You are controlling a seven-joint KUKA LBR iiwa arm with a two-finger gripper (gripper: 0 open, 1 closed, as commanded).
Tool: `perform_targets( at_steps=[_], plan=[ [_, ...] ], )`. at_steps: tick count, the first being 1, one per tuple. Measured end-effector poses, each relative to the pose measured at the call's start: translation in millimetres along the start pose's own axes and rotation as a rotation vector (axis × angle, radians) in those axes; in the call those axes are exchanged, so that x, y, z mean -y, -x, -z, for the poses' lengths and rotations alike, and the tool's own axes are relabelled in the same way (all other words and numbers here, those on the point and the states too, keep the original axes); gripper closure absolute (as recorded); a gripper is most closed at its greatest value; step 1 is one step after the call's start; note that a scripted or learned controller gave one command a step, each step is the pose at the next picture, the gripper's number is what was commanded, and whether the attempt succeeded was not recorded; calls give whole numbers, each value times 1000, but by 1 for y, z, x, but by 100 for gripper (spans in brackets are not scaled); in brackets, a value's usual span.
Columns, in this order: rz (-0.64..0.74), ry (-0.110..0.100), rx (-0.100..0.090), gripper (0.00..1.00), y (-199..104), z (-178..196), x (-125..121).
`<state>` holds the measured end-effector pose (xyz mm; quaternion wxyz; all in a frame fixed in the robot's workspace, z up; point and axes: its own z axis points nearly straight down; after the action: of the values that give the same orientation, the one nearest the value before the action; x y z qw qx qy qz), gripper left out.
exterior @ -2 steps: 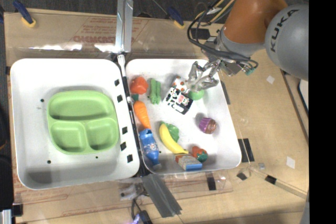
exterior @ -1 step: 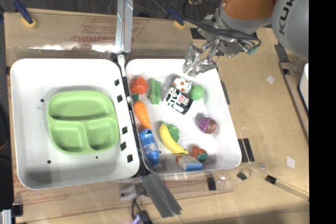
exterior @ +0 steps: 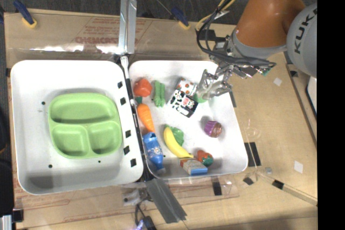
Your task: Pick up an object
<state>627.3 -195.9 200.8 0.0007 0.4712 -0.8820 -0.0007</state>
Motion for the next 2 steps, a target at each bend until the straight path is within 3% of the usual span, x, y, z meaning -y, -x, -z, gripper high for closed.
perform_targets(
  at_steps=[1, 2],
  plan=[
    [-60, -4, 5, 100, 73, 20, -11],
    [49, 0, 0, 100, 11, -28, 28]
  ],
)
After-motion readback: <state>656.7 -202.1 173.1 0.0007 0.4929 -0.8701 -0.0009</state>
